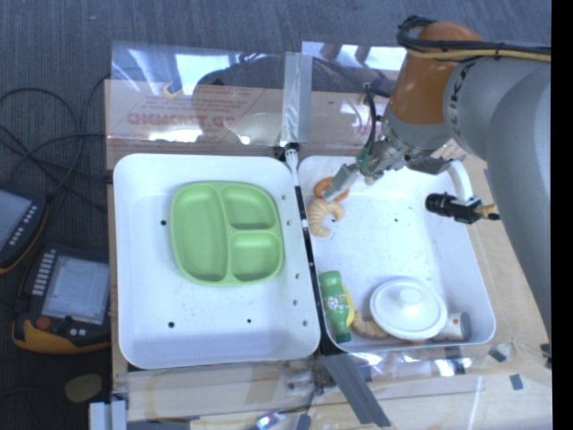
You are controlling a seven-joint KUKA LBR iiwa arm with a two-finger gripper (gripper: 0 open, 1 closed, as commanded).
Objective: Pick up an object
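Camera view: gripper [345,179] low in right bin [448,267], far-left corner, at the croissant [326,211]. Step, as judged: reaching for a grasp. Cannot tell if the pincer is open or closed, or gripping. Next: close on croissant, lift straight. Green bottle [335,301] label unreadable; mirrored print on the far panel [197,115] illegible.

arm [501,97]: cut off by the right edge, up-right of the claw
claw [345,179]: tip blurred, finger state unreadable
tan item [367,329]: far below claw, partly hidden under white lid [408,308]
handheld device [16,227]: far left, cropped
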